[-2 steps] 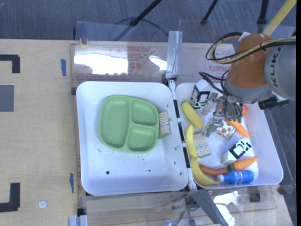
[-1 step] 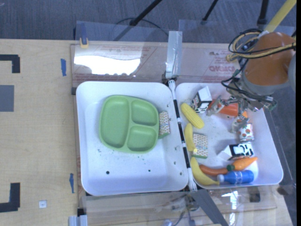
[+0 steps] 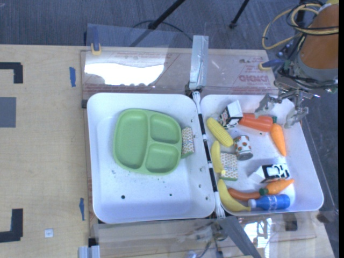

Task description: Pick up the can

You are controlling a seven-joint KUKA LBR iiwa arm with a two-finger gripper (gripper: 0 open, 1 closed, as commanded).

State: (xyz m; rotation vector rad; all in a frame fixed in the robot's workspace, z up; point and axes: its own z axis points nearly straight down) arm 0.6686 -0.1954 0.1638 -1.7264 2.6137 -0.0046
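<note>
The can (image 3: 243,147) is small, lies on its side with a spotted label and a pale end, in the middle of the right bin (image 3: 310,160). My gripper (image 3: 280,109) hangs over the bin's far right corner, its two fingers spread apart with nothing between them. It is up and to the right of the can, above the orange carrots (image 3: 258,122).
Around the can lie a corn cob (image 3: 220,131), a banana (image 3: 231,196), a second carrot (image 3: 278,138), a blue bottle (image 3: 271,202), small cartons (image 3: 276,171) and a patterned box (image 3: 229,166). The left bin (image 3: 107,198) holds a green divided plate (image 3: 147,140).
</note>
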